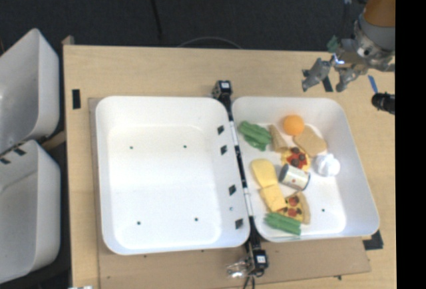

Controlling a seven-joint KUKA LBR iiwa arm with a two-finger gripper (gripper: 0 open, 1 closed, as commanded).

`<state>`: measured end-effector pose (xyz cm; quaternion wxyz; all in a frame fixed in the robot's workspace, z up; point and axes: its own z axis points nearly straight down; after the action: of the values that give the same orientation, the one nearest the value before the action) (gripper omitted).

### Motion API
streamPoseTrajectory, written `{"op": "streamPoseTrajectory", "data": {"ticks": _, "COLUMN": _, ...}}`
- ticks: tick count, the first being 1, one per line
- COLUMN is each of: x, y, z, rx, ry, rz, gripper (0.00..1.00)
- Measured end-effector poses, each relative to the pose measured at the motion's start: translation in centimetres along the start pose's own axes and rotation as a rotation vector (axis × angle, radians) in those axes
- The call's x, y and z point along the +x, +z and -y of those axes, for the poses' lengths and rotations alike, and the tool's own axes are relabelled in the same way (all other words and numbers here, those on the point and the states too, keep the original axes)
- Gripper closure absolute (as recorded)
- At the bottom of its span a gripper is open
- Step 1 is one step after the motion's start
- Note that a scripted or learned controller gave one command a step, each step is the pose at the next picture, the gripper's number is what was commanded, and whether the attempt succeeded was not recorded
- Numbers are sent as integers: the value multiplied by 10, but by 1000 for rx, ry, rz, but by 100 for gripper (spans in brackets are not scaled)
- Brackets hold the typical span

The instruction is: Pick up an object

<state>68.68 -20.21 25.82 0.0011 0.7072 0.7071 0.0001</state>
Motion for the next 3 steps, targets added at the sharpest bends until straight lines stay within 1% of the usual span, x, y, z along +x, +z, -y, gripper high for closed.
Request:
{"op": "streamPoseTrajectory", "data": {"ticks": 1, "x": -1, "y": -11, "z": -1, "rx": -3, "ry": -3, "rz": 3, "gripper": 100}}
{"op": "streamPoseTrajectory", "data": {"ticks": 2, "x": 1, "y": -15, "z": 4, "rx": 4, "ry": -1, "rz": 2, "gripper": 100}}
{"op": "streamPoseTrajectory", "data": {"ticks": 3, "x": 4, "y": 72, "z": 122, "rx": 18, "ry": 4, "rz": -5, "gripper": 100}}
